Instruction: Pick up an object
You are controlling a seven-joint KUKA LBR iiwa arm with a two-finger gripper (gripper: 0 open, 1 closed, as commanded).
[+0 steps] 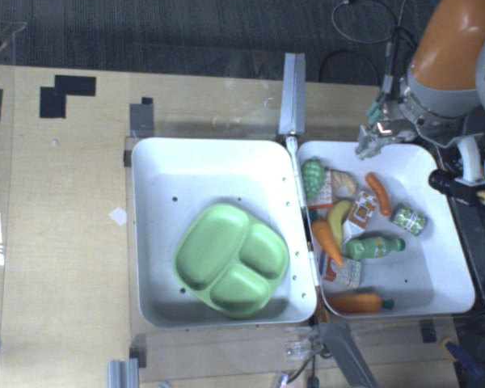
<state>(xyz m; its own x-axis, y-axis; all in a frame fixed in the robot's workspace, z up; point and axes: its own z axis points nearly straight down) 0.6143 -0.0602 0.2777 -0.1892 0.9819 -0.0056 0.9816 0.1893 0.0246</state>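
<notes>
Pale wood bench (56,217), two white bins (153,241), dark floor (186,14)

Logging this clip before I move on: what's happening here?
The arm's gripper hangs over the back edge of the right bin, with nothing visibly between its fingers. That bin holds toy food, among it a banana, a green bottle and a carrot. The left bin holds a green divided plate.

No legible text on anything.
</notes>
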